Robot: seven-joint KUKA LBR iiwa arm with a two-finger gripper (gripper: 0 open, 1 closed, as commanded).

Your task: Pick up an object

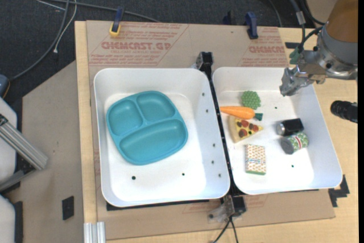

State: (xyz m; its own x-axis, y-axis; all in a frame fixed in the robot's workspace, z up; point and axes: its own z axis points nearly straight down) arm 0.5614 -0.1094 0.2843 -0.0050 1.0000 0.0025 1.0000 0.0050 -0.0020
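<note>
A single fixed camera looked down from above at a slant, set far enough back to take in the whole tabletop [170, 42]. The two white bins sat side by side near the middle of the frame, the left bin [108, 179] and the right bin [324, 173] both seen whole. Dark floor showed along the top and left edges. The arm [344, 31] entered from the upper right.
</note>
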